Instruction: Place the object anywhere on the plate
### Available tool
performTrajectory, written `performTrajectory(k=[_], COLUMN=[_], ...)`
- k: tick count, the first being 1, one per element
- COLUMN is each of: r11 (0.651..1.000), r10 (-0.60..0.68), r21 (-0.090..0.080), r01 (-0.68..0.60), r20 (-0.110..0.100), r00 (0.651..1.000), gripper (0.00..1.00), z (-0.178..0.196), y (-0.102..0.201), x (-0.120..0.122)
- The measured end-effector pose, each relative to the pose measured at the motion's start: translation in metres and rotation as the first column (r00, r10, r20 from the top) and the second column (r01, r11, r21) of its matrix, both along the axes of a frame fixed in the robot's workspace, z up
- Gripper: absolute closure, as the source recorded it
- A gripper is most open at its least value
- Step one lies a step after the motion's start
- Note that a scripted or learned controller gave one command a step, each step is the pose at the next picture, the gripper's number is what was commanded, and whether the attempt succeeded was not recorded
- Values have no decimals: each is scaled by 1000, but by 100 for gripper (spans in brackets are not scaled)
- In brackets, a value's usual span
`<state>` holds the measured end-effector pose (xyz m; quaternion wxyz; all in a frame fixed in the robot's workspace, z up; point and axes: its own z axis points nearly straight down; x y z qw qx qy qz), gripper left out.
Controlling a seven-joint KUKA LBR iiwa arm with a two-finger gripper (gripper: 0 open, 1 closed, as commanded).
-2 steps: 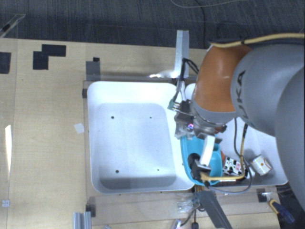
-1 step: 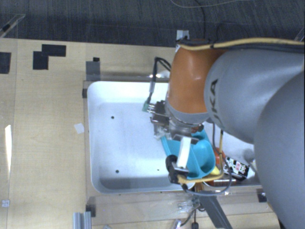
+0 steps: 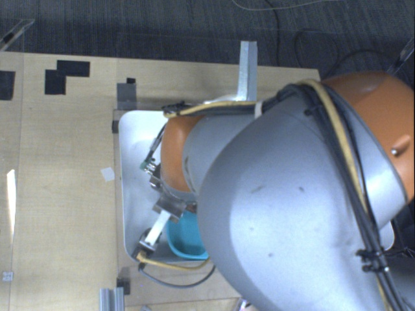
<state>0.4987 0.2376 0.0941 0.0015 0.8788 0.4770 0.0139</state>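
Big grey arm (image 3: 292, 206) hangs over the white bin (image 3: 130, 173), with the tool (image 3: 170, 206) mostly tucked under it, so I can't tell how it's set. The blue plate (image 3: 185, 241) sits right beside the tool, in that bin.

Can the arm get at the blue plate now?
Probably yes: the arm hangs over the white bin, its wrist beside the blue plate. Nothing visible blocks it, though the arm hides much of the plate.
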Motion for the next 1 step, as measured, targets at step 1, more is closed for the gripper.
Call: performTrajectory(k=[1], r11=[1000], r10=[-1], r21=[0], r01=[1], r20=[-2], r00=[1000], gripper=[0], z=[0], y=[0], x=[0])
